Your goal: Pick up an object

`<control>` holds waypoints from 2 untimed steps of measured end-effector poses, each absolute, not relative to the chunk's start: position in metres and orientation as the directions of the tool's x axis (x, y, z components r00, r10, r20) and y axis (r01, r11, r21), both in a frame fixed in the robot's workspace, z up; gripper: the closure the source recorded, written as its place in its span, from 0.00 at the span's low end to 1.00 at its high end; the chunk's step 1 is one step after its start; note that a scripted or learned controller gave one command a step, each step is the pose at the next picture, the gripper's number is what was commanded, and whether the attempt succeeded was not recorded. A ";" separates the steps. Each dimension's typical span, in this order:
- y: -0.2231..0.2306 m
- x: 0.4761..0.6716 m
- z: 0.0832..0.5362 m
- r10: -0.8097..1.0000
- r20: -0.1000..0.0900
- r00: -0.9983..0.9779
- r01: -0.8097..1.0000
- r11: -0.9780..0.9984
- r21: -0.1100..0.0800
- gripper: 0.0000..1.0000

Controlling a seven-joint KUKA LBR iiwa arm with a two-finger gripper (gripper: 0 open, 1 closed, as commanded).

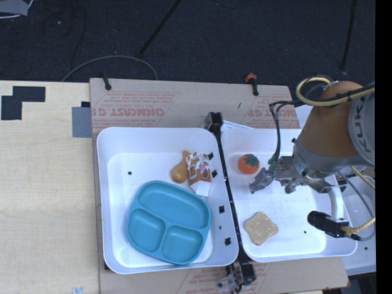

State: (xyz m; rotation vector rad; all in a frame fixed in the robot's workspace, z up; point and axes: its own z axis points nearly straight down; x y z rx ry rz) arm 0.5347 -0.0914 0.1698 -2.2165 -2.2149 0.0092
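When viewed from above at a slant, found the two-finger gripper of the grey arm over the right-hand shallow white plastic bin, low above its floor and near its middle. Could not judge the tool's opening, blurred and partly masked by the wrist. Saw nothing held in it. Noted the small round orange-red toy fruit with a green top on the same bin's floor, just beside the gripper on the side toward the divider, apart from it and not touching. Noted the flat tan bread-shaped slice nearer the front wall, well clear of the tool. In the left-hand shallow white plastic bin, recorded a blue three-compartment plastic plate and, beside its far edge, a brown and white gingerbread-like figure near the divider.

Judged the toy fruit the likeliest target, being nearest. Judged it light, probably hollow plastic or rubber, smooth and rounded, so liable to roll or squirt out if pinched off centre. Recommended closing across its widest part, from straight above, with the green top left alone. Judged the slice light too, but thin and lying flat, hence hard to get under; better taken by opposite edges. Rated neither fragile.
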 end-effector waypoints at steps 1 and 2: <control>-0.098 0.530 0.108 1.000 0.002 0.001 1.000 -0.001 -0.010 0.00; -0.097 0.529 0.086 1.000 0.001 0.001 1.000 -0.001 -0.005 0.00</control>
